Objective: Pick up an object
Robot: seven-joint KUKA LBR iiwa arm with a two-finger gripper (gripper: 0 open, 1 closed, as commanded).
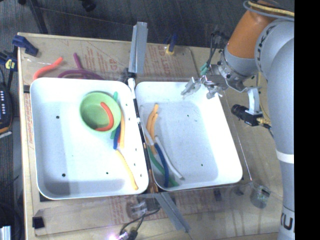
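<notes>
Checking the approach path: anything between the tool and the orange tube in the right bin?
In the camera view, bare white bin floor lies between the tool and the orange tube; nothing sits in that stretch.

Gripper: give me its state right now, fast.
Gripper: above the top edge of the right bin, with nothing between its fingers; open or shut cannot be told.

One fixed camera looks down at a slant from above the tabletop (90,49), far enough back to take in both bins (50,179) whole, side by side; the arm (270,39) enters from the right.
</notes>
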